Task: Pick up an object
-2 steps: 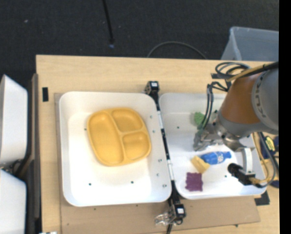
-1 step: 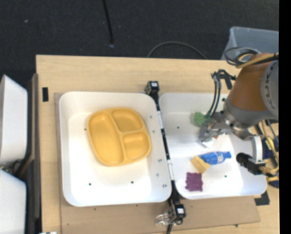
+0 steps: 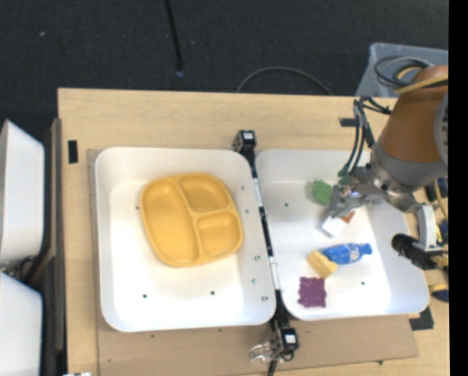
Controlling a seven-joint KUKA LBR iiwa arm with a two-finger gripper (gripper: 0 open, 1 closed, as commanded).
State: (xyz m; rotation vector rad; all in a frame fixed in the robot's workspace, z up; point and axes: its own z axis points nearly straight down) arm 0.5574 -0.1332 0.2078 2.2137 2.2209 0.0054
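two white bins sit side by side on the bench, the left bin (image 3: 116, 304) holding a yellow divided tray (image 3: 191, 218) and the right bin (image 3: 398, 288) holding the loose things. the gripper (image 3: 343, 204) hangs low at centre right of the frame, directly over a small white object (image 3: 335, 225) that touches or nearly touches its tip, though whether it grips it, or how wide it stands, i cannot tell. a green object (image 3: 321, 191) lies just left of the gripper, while a blue bottle (image 3: 348, 252), a yellow block (image 3: 323, 264) and a purple object (image 3: 313, 291) lie below it, apart.

A robotics lab: a plywood bench (image 3: 179, 116) bears two white bins (image 3: 108, 210) (cables trail behind it) on dark carpet (image 3: 100, 30).
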